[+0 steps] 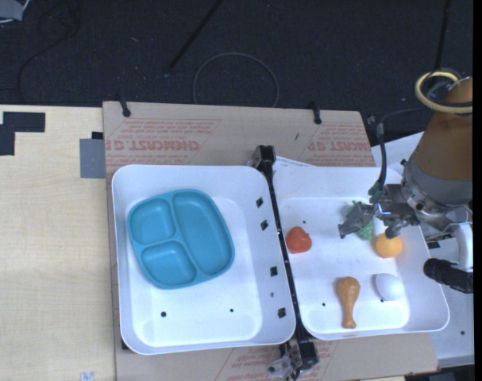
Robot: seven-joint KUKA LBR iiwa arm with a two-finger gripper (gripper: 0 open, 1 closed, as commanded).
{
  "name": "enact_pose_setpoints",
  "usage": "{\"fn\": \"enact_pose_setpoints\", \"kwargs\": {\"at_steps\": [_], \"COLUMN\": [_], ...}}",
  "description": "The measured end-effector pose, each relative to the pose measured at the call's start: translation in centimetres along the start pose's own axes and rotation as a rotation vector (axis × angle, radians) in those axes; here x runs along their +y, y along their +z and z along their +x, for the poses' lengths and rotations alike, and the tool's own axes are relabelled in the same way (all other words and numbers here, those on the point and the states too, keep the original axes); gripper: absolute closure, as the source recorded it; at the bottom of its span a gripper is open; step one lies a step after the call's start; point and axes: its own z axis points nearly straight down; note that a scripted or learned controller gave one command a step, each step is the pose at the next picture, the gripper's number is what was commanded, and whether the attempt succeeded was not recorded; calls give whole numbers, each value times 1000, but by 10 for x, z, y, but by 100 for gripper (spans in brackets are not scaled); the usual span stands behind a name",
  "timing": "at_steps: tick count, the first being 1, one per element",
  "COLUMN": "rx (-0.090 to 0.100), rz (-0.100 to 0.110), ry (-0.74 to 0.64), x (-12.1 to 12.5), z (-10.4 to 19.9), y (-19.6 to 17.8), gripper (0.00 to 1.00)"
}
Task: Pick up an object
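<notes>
The grey arm (443,145) hung over the right white bin (320,213), its pincer (375,217) spread apart, low by a small green thing (367,231), with the orange ball (389,247) just beside it

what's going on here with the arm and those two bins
A grey and orange robot arm reaches in from the right, its gripper low over the right bin, by a small green object and an orange ball. A red piece, a toy drumstick and a white egg-like object also lie in that bin. The left bin holds a blue divided plate. Nothing looks lifted yet.
</notes>
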Motion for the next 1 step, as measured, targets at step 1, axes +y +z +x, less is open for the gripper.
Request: {"fn": "enact_pose_setpoints", "kwargs": {"at_steps": [1], "rx": [-1], "rz": [-11], "ry": [-2], "x": [2], "z": [0], "y": [-6], "gripper": [0]}}
